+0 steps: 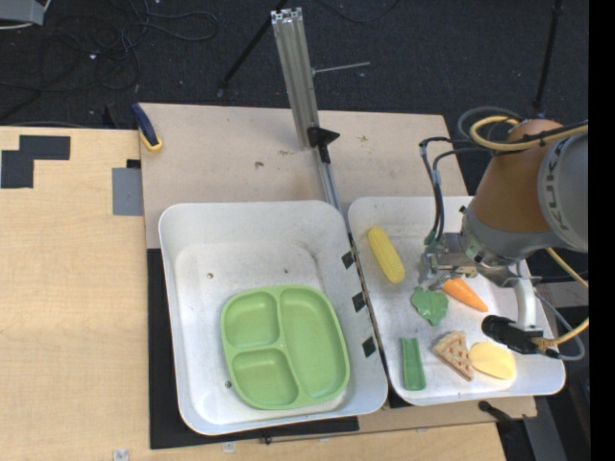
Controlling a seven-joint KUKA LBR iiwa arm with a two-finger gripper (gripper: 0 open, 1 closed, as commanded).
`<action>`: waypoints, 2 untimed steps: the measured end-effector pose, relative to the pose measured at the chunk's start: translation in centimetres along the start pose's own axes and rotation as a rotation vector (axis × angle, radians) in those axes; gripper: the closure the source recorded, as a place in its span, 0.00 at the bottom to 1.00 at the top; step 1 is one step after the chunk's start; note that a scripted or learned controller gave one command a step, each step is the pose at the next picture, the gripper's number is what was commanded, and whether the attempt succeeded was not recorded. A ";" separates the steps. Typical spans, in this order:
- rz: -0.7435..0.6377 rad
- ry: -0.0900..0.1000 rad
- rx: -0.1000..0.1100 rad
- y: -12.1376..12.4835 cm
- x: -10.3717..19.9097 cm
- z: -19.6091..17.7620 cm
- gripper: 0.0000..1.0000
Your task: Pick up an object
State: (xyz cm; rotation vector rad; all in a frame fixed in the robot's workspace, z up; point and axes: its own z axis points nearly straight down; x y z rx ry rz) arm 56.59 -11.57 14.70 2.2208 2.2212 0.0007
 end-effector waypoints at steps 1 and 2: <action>0.004 0.000 -0.001 0.0 -0.9 -4.6 1.00; -0.001 0.000 -0.001 0.1 -1.0 -8.6 1.00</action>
